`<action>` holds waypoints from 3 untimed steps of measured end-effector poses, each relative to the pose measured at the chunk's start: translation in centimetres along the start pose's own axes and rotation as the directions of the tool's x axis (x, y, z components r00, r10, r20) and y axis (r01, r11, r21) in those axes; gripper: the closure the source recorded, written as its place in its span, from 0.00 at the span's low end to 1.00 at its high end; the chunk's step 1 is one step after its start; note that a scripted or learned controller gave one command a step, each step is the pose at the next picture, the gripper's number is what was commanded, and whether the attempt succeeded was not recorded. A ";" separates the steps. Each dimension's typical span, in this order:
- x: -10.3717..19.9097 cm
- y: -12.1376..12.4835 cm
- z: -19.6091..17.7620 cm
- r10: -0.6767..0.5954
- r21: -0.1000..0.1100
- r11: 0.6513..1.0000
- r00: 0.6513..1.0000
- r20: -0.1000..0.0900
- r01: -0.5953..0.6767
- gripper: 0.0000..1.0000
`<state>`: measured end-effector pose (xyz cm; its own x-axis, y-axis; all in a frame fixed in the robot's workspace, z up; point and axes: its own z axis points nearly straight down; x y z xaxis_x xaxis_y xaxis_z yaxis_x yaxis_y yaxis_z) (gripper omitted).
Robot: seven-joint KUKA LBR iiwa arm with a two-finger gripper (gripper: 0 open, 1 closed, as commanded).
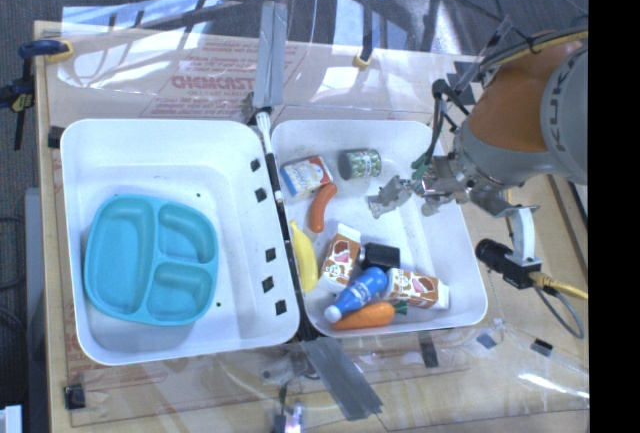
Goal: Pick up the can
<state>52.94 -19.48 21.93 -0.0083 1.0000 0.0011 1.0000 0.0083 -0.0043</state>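
So the can (360, 163) is lying on its side near the back of the right bin (455, 251), green label, with a bare patch of white floor around it. The jaws (388, 196) hang over that same bin, just to the front-right of the can and not touching it; they look spread apart with nothing between them.

Rest of the right bin is pretty crowded: a small blue-and-white carton (303, 175) left of the can, a hot dog (320, 207) next to it, a banana (304, 258) along the left wall, then a pile toward the front with a brown carton (341, 260), a black block (380, 254), a blue bottle (357, 293), a carrot (362, 317) and another carton (418, 292).

Left bin (120, 156) holds a teal divided tray (150, 259).
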 end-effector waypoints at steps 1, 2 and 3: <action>-0.3 9.2 1.4 0.028 -0.001 1.000 1.000 0.001 -0.028 0.00; 0.7 13.4 10.3 -0.022 -0.024 0.999 1.000 0.008 0.022 0.00; 0.6 13.5 9.0 -0.029 -0.029 0.999 0.999 0.014 0.029 1.00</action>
<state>66.44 -18.72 12.87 -0.0373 0.9992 -0.0125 0.9990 0.0376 0.0247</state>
